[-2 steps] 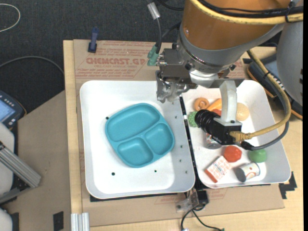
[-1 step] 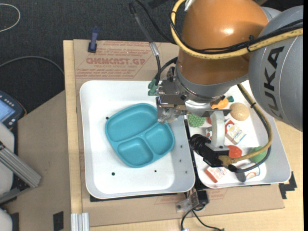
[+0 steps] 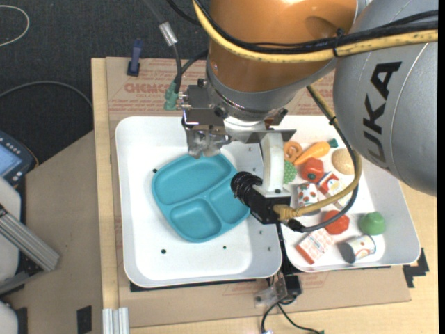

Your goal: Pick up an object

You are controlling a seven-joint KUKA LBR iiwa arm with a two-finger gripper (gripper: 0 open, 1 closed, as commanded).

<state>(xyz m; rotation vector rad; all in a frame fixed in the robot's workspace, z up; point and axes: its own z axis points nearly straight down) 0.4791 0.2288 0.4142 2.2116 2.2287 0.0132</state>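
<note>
camera view, fixed above the bench: the gripper (image 3: 203, 145) is lowered over the far edge of the blue divided tray (image 3: 198, 197), which lies in the middle of the left bin (image 3: 135, 207). whether anything is grasped cannot be told, as the tool's tip is hidden by the wrist. small toy foods, among them a green ball (image 3: 374, 222) and an orange carrot (image 3: 313, 152), are crowded in the right bin (image 3: 396, 249). the pick is judged not yet completed; a lift is still left.
</note>
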